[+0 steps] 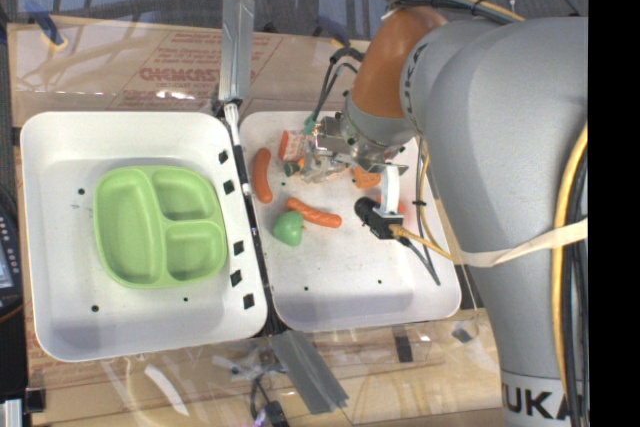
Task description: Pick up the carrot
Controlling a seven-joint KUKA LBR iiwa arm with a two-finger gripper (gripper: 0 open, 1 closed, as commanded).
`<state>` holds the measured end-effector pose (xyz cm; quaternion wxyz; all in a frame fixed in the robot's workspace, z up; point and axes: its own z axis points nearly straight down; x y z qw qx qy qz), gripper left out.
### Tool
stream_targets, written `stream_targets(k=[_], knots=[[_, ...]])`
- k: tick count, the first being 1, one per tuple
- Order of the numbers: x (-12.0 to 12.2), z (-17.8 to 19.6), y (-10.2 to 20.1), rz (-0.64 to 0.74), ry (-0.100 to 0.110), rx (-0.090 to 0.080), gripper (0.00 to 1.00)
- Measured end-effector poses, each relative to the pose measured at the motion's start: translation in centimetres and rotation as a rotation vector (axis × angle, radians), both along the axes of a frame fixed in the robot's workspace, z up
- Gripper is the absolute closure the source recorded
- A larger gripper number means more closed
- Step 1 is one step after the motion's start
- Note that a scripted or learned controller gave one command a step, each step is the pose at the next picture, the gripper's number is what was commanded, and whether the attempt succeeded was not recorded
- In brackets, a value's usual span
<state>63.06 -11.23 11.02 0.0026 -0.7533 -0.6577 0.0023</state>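
The carrot (314, 214), a slim orange piece, lies near the middle of the right bin (340, 300), slanting down to the right. My gripper (322, 155) hangs low over the back of that bin, up and slightly right of the carrot and apart from it. The grey arm with its orange band reaches in from the right and hides the bin's right side.
An orange sausage-shaped piece (262, 175) lies by the right bin's left wall. A green rounded piece (288, 229) touches the carrot's left end. Small orange pieces (290, 146) (365, 178) flank the gripper. The left bin (50, 245) holds a green divided tray (160, 223).
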Motion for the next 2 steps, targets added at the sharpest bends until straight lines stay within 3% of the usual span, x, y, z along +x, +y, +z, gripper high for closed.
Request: stream_targets(k=[1, 2], knots=[[0.0, 0.0, 0.0, 0.000, 0.000, 0.000, 0.00], [2.6, -2.0, -2.6, 0.153, -0.004, 0.000, 0.00]])
